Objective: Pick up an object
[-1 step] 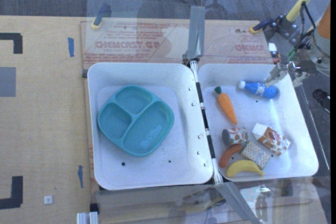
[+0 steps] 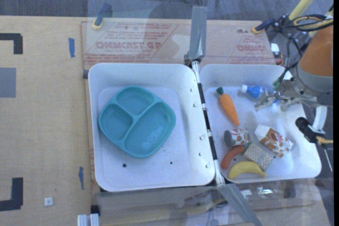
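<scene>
The end effector (image 2: 276, 99) hangs with fingers spread, gripping nothing, a blue-capped tube (image 2: 252, 91) just beside it, a carrot (image 2: 229, 108) farther off.

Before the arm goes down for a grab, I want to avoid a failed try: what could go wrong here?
1. The gripper hangs beside the blue bottle near the bin wall; the bottle could roll off or get pinned there.
2. The banana, hot dog and patterned box lie packed together, so a grab there may catch two or nudge them apart.
</scene>
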Motion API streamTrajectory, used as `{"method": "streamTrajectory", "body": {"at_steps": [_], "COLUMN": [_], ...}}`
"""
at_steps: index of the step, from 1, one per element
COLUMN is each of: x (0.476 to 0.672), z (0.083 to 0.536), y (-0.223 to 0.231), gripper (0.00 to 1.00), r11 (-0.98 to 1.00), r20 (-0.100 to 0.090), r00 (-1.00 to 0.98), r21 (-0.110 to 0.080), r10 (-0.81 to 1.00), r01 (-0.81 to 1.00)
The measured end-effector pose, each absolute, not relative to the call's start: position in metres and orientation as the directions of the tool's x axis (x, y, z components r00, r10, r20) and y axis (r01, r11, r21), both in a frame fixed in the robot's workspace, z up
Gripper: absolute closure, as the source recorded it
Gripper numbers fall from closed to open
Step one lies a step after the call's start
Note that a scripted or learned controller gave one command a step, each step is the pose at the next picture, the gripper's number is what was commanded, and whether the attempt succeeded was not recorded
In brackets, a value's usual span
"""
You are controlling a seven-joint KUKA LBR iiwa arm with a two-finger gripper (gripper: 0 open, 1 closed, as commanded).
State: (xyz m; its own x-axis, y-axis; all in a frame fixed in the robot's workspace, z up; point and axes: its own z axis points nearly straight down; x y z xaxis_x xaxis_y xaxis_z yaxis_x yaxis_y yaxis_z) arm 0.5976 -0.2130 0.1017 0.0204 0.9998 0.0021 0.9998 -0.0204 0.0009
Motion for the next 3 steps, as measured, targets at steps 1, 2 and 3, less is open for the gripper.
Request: {"method": "streamTrajectory", "body": {"at_steps": [1, 2, 3], "x": [0.654, 0.653, 0.666], "z": [0.086, 0.094, 0.179], "y": [-0.201, -0.2, -0.148], "gripper": [0.0, 1.0, 1.0], "r11": [-0.053, -0.05, -0.095], "r20": [-0.003, -0.005, -0.001], "r00": [0.053, 0.05, 0.095], "r21": [-0.004, -0.009, -0.001], "r10": [0.999, 0.999, 0.996], "r01": [0.999, 0.999, 0.995]}}
